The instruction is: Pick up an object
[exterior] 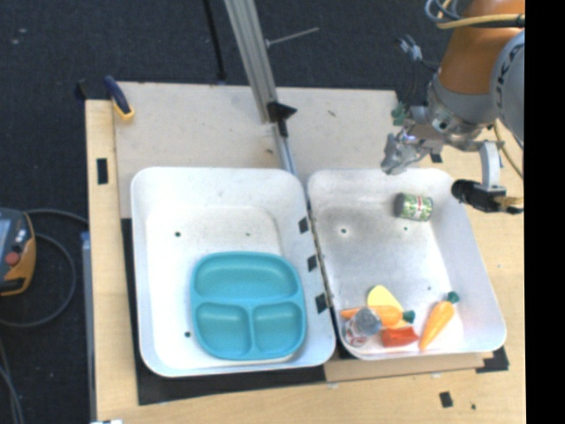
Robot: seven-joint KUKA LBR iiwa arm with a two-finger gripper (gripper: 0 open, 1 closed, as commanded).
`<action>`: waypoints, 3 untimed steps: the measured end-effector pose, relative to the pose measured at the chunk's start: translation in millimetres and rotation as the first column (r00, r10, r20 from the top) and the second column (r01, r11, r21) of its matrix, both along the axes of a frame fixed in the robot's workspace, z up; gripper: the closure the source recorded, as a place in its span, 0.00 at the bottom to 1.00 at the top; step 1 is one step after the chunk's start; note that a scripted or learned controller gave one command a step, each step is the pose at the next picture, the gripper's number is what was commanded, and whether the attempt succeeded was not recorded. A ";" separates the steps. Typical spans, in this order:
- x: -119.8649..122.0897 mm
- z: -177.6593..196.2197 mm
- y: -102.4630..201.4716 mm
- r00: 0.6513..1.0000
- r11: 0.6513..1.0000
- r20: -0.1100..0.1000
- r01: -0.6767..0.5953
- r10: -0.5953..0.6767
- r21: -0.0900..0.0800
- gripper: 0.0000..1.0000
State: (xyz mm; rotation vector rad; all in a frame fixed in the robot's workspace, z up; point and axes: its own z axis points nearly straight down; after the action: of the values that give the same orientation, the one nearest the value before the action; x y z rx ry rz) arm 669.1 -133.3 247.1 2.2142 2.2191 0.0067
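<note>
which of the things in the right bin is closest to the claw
The green can, lying on its side alone near the far edge of the right bin, just below the claw. The carrot and other toys sit clustered at the near edge.

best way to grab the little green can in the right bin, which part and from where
Take the green can across its round body, coming straight down from above. It lies on its side, long axis running left-right in the camera view, alone on the bin floor, so fingers likely fit either side. The gripper hangs just behind it.
</note>
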 end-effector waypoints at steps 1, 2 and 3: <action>-7.1 -3.5 54.2 1.000 1.000 -0.007 -0.003 0.003 0.002 1.00; -24.4 -13.7 100.7 1.000 1.000 -0.009 -0.003 0.003 0.002 1.00; -41.1 -19.9 156.3 1.000 1.000 -0.008 -0.005 0.005 0.002 1.00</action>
State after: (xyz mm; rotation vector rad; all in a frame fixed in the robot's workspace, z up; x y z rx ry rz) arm 628.0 23.0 227.3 2.2144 2.2297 0.0001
